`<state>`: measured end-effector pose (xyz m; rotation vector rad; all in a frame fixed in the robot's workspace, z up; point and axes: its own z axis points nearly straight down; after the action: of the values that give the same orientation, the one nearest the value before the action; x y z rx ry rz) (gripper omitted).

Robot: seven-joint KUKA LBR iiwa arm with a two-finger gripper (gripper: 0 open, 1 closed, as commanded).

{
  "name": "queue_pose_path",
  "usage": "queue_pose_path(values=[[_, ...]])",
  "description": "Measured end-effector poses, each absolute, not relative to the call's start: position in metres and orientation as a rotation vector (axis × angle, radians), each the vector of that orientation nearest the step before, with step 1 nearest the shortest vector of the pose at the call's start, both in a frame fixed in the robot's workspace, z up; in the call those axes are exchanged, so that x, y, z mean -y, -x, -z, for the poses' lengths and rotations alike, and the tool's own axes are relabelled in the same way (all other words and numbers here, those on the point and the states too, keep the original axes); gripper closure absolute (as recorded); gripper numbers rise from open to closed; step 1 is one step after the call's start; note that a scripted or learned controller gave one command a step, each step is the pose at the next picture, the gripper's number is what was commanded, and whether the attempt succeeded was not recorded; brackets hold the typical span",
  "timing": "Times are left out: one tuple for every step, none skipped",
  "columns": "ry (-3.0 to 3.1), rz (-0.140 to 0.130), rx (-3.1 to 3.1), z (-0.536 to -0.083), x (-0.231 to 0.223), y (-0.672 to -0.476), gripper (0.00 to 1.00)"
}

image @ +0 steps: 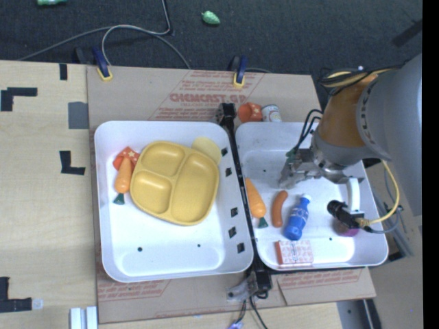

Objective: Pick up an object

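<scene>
The claw (293,172) hangs low in the right bin (260,139), over the bare white floor in its upper half; whether it is released or clenched I cannot tell, because the wrist covers that part. The things to pick lie near, toward the front of this bin: a sausage (278,208), a blue bottle (297,218) just beside it, a carrot (255,199) along the left wall, a red and white packet (293,252) at the front rim; a dark purple thing (343,218) lies under the arm.

For a good grasp I would choose the sausage; it is closest to the claw and has free floor above it; the claw should come down across its short side. The bottle is close on its right, so there is little room there; the carrot is too near the wall. The left bin (110,204) holds a yellow divided plate (173,181), well apart.
</scene>
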<state>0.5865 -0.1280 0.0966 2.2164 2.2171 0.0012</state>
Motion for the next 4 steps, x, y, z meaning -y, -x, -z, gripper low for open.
queue_pose_path(values=[[-2.216, -0.001, -2.218, -0.096, 0.128, -0.586, 0.00], [-2.215, -0.004, -2.218, -0.087, 0.125, -0.547, 0.00], [-2.215, -0.006, -2.218, -0.097, 0.125, -0.548, 1.00], [-2.215, -0.005, -2.218, -0.097, 0.125, -0.548, 0.00]])
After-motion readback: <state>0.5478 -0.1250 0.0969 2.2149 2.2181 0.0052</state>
